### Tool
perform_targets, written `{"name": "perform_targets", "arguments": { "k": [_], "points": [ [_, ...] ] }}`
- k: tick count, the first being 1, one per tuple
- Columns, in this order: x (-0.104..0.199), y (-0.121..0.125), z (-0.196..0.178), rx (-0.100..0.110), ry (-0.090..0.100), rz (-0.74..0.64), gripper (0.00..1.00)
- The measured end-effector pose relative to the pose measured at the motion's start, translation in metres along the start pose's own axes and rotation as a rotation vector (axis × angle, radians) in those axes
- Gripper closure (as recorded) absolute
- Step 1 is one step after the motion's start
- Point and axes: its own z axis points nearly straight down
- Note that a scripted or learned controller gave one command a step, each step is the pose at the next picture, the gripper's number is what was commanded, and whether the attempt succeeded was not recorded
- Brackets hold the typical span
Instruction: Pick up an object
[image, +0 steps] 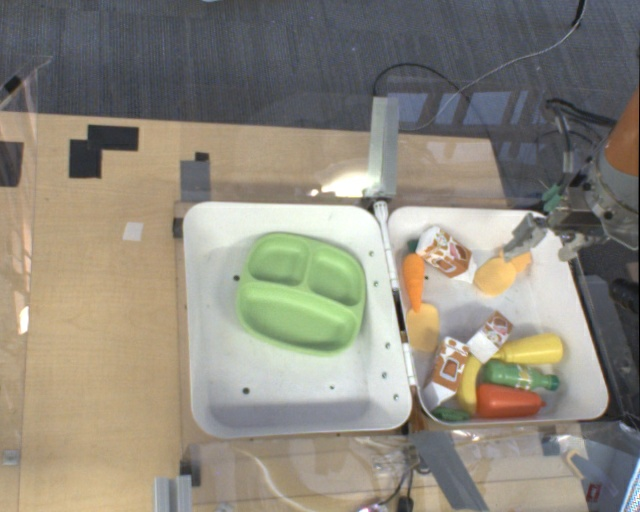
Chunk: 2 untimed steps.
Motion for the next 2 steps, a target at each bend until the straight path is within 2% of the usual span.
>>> {"name": "perform_targets", "arguments": {
  "k": [1,2],
  "points": [
    [0.029,0.058,0.184,-0.009,-0.001,0.023,0.00],
    [0.044,0.085,0.186,0.065,-0.012,0.138,0.00]
  ]
}}
